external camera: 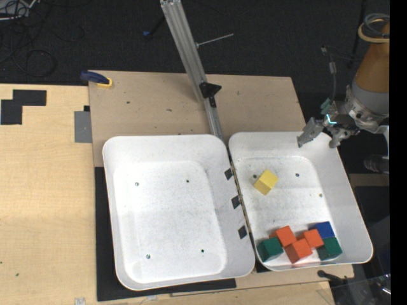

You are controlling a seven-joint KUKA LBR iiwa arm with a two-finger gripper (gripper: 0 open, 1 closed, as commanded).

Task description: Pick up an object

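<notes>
A yellow block lies alone in the upper middle of the right bin. At that bin's near end a cluster of blocks sits together: orange ones, green ones and a blue one. My gripper hangs above the right bin's far right corner, up and to the right of the yellow block. Its two fingers are spread apart with nothing between them.
The left bin lies beside the right one, joined by black clips. A slanted aluminium rail rises behind the bins. The wooden bench extends to the left, with a blue and yellow clamp at its far edge.
</notes>
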